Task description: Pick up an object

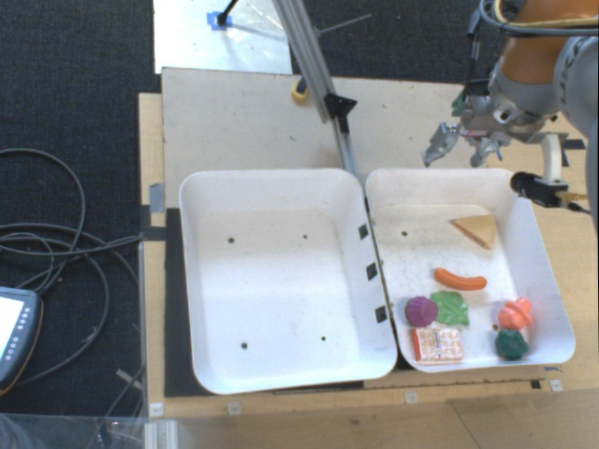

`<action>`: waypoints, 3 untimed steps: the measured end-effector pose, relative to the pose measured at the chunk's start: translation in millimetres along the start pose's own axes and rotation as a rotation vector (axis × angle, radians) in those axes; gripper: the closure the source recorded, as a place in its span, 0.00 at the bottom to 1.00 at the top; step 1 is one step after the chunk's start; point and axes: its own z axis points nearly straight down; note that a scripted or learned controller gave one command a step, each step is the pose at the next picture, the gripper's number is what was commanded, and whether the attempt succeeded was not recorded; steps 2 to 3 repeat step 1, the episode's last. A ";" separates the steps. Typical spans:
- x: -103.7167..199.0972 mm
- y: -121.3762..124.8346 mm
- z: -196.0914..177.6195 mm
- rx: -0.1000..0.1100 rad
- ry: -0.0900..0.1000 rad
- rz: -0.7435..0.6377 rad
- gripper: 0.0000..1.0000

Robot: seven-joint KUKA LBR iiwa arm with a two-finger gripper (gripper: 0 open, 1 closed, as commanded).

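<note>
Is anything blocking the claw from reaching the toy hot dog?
Nothing visible does. The open claw hangs above the right white bin's far rim, and the orange sausage-shaped toy lies uncovered on the bin floor, apart from the tan wedge and green leafy toy.

Tan bench (243,120) carries two white bins side by side: left bin (201,190), right bin (547,279).

The scene is bright and evenly lit from above. The two white bins (281,279) are nearly washed out, with soft shadows along their inner walls. Left of the fingers (461,148), the worktop (243,120) looks pale. Small details are slightly soft.
</note>
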 end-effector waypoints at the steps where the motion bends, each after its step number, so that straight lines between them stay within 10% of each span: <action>1: -0.2 -0.1 -0.1 0.001 -0.001 0.000 0.00; 3: -0.2 -0.1 -0.1 0.001 -0.001 0.000 0.00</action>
